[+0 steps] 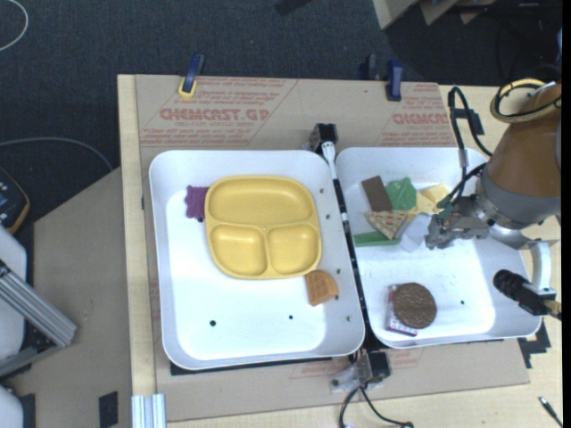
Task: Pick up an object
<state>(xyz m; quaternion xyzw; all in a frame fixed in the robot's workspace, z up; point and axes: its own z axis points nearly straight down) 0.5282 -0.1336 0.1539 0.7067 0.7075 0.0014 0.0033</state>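
Camera view, from above the bench:

- Left bin (178, 266): a yellow divided plate (264, 225), a purple piece (195, 201) touching its left edge, an orange-brown chunk (321, 286) just beside its lower right corner.
- Right bin (473, 319): a cluster at the upper left made up of a brown block (375, 192), a green piece (402, 192), a tan wedge (387, 225), a flat green strip (375, 237) and a pale yellow piece (434, 195). Well apart, toward the near wall, lies a round brown disc (414, 304) on a small packet.
- Gripper (443, 230): low over the right bin, just beside the cluster's right edge, near the tan wedge and yellow piece. How wide the hand stands, and whether it has anything, cannot be told from here; it is dark and small against the tray.

Judgement: any item counts as the object, and those nearest are crowded. A clean descent on one piece, clear of its neighbours, would serve best; the lone disc looks an easier target.
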